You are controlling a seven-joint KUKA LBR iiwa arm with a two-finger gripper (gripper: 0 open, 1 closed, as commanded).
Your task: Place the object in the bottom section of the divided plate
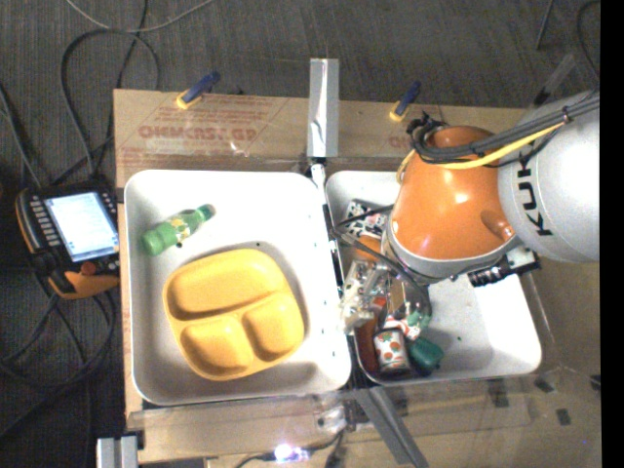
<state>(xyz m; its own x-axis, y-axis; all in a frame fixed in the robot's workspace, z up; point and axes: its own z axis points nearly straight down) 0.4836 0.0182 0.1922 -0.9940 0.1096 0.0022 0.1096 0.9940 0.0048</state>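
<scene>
Over right bin | gripper (382,295) low among clutter, grip state cannot tell | plate (234,310) well left, sections bare | can (391,349) just below | placing not yet done

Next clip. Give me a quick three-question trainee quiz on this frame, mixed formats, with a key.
1. True or false: the yellow divided plate lies in the left bin.
2. The green bottle lies: A) on the plate, B) beside the plate in the same bin, C) in the right bin.
3. Over which bin is the arm's orange band?

Key: 1 true; 2 B; 3 the right bin.
</scene>
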